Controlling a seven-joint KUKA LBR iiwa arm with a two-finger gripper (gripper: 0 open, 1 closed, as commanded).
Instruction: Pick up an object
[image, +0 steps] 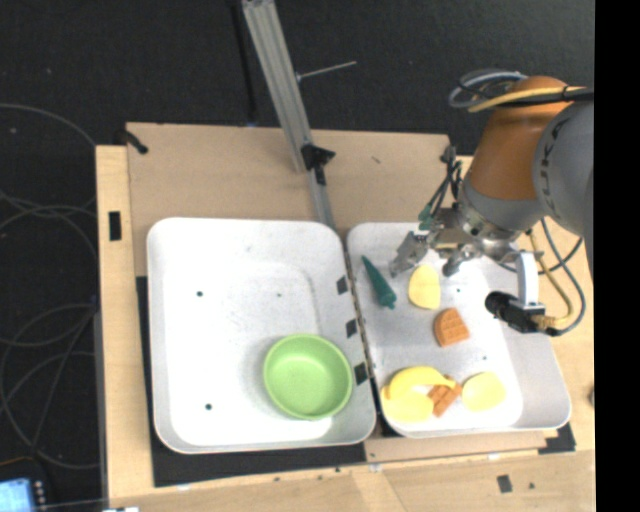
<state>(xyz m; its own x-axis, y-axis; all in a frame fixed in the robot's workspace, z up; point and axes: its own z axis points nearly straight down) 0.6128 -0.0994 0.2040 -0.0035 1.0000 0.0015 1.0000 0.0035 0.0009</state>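
The pincer (428, 258) is seen spread open in the right bin (530, 400), its two grey fingers set on either side of the top of a pale yellow, smooth, rounded piece (424, 288); nothing is gripped. For a good grasp, the pincer should be lowered straight and closed slowly, since such a smooth curved surface is probably slippery. A ridged orange block (451, 327) lies near.
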